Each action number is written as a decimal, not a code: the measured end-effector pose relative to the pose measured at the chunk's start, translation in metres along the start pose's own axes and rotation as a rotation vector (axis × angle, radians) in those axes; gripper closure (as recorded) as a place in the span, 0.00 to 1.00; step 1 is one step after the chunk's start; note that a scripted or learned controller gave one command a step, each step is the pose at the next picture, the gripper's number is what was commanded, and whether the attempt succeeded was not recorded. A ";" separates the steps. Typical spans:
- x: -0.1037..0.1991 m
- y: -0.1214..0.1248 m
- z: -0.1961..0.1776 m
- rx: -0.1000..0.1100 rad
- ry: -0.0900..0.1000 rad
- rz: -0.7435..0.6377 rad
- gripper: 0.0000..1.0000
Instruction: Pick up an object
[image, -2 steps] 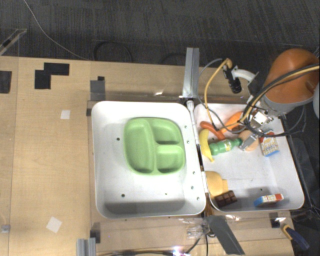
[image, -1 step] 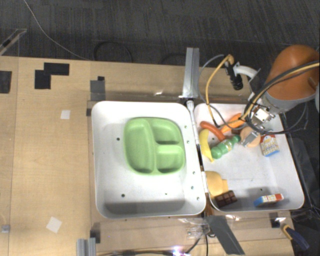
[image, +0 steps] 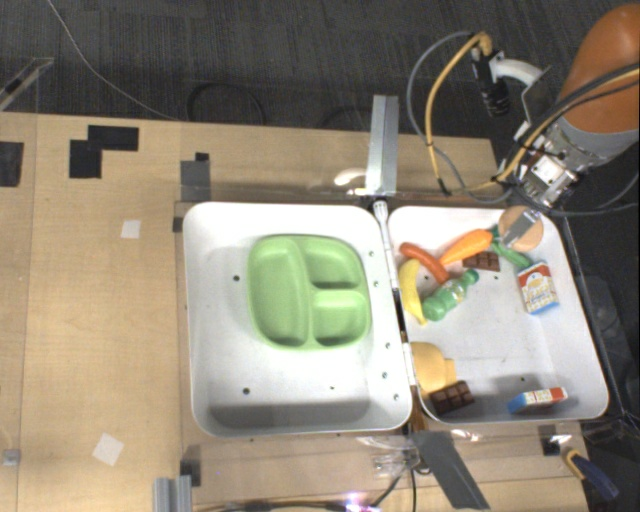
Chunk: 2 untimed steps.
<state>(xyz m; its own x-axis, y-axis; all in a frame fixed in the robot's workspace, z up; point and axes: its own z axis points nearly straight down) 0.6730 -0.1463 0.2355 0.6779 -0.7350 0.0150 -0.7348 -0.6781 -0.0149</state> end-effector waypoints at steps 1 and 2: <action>-0.020 -0.014 0.002 -0.008 -0.015 -0.073 1.00; -0.082 0.019 -0.004 -0.009 -0.013 -0.045 1.00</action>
<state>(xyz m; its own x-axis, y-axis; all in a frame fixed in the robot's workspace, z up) 0.6031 -0.0994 0.2380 0.7107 -0.7035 0.0020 -0.7035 -0.7107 -0.0058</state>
